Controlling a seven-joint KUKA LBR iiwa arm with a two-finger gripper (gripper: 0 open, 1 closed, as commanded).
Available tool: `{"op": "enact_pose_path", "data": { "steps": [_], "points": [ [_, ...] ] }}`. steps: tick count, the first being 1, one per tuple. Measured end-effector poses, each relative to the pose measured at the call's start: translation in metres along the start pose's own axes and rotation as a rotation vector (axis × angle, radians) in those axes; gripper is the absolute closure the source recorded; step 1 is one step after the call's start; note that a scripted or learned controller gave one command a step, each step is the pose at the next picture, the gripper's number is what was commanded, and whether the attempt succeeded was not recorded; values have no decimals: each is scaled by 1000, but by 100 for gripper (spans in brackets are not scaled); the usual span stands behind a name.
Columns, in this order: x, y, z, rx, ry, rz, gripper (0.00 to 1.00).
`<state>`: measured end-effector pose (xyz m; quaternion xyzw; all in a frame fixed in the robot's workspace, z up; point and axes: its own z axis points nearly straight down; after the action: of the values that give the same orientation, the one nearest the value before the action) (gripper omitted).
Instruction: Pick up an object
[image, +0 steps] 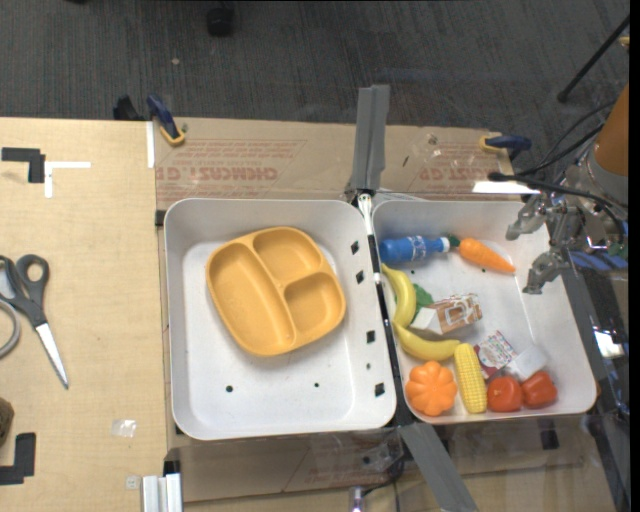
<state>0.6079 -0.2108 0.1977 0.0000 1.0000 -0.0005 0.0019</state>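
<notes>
Down at six o'clock of the right bin (575, 330) sits the pumpkin (431, 389), and nothing's been lifted yet. Biggest first: the left bin (180, 330) carries the yellow divided plate (277, 290); then banana (412, 322), blue bottle (412, 248), carrot (486, 256), corn (469, 377), tomato (503, 393). My gripper (545, 245) hangs at two o'clock over the bin's rim, fingers spread wide, holding nothing. The whole pick is ahead of me.

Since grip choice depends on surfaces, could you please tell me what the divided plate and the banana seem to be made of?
The divided plate looks like moulded plastic, matte orange-yellow: uniform colour, soft rounded ridges between compartments. The banana looks like a plastic toy, smooth with slight sheen and flat, even yellow; rubber or foam can't be ruled out.
</notes>
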Motion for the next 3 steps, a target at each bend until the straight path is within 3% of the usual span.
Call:
{"op": "enact_pose_path", "data": {
  "steps": [1,3],
  "points": [
    [4,25,105,0,-1,31,0],
    [114,110,105,0,2,290,0]
  ]
}}
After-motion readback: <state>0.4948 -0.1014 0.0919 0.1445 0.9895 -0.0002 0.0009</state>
